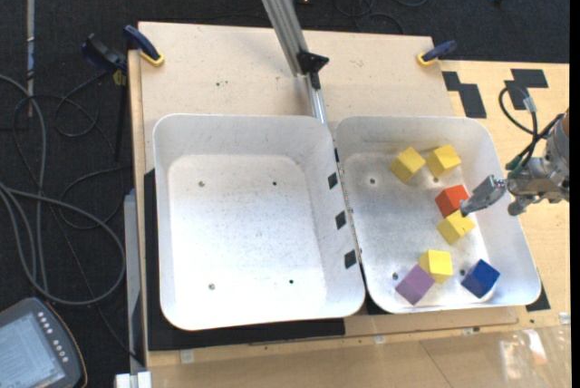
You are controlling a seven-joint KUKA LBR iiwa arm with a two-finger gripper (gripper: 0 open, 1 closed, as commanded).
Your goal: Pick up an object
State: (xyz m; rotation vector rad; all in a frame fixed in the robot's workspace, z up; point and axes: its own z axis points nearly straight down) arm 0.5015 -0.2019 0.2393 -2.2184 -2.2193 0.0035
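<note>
The grey two-finger gripper [482,194] hangs, apparently parted and holding nothing, beside the small red block [451,196] in the right shallow white bin [381,286].

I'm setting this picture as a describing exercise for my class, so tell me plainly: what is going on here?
A grey robot arm reaches in from the right over the right-hand shallow white bin. Its end effector hovers at the bin's right side, next to a small red cube and a yellow cube; nothing visibly sits between its fingers. Also in that bin lie three more yellow cubes, a purple cube and a blue cube. No object looks lifted yet.
</note>
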